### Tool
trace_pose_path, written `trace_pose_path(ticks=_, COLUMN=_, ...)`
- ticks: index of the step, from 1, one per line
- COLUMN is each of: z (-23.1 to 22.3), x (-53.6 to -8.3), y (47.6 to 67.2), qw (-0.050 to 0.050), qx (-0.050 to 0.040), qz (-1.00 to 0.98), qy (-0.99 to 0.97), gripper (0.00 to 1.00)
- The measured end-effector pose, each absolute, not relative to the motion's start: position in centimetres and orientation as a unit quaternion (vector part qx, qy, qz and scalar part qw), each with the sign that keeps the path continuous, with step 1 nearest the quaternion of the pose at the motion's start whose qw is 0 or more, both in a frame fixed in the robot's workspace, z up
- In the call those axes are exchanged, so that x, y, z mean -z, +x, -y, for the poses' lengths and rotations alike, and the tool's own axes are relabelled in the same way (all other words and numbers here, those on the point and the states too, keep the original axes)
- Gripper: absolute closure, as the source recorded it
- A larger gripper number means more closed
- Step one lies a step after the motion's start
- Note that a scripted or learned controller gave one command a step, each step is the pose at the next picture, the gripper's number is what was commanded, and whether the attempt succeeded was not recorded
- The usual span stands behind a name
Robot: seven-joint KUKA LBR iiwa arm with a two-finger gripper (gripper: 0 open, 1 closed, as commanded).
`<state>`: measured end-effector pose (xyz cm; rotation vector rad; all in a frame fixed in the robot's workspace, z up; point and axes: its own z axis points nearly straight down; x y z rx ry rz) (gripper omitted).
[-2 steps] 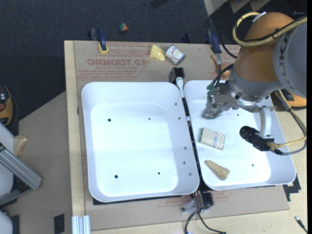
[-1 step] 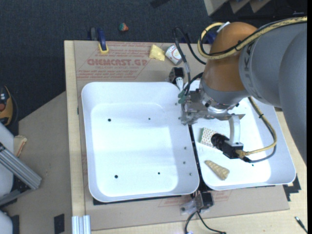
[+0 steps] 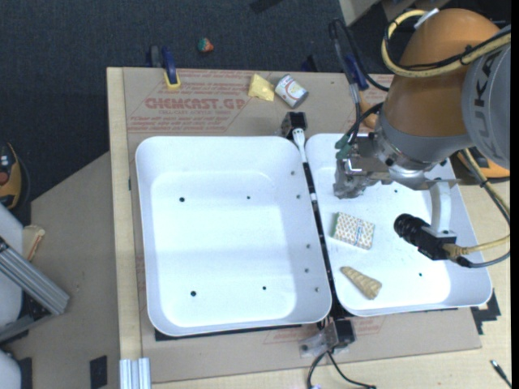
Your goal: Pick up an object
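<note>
Hovering gripper [image 3: 350, 181] over right bin [image 3: 466, 286], grip state unclear, can't tell. Patterned flat packet [image 3: 354, 231] probably light, soft; pinch across its short edges. Cone-shaped object [image 3: 361, 281] nearby.

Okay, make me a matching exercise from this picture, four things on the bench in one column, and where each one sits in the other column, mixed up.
Things:
1. patterned square pad
2. tan cone-shaped piece
3. hand
4. yellow piece

Places:
A. on the cardboard behind the bins
B. near the front edge of the right bin
C. middle of the right bin, just in front of the hand
D. over the back part of the right bin

Pairs: 1-C, 2-B, 3-D, 4-A
</note>
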<state>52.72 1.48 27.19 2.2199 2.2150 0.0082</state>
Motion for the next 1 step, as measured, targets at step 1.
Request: trace_pose_path(ticks=1, z=-13.44, x=-31.48, y=54.54, qw=0.001, qx=-0.0041, qz=-0.711, qy=0.703, gripper=1.00)
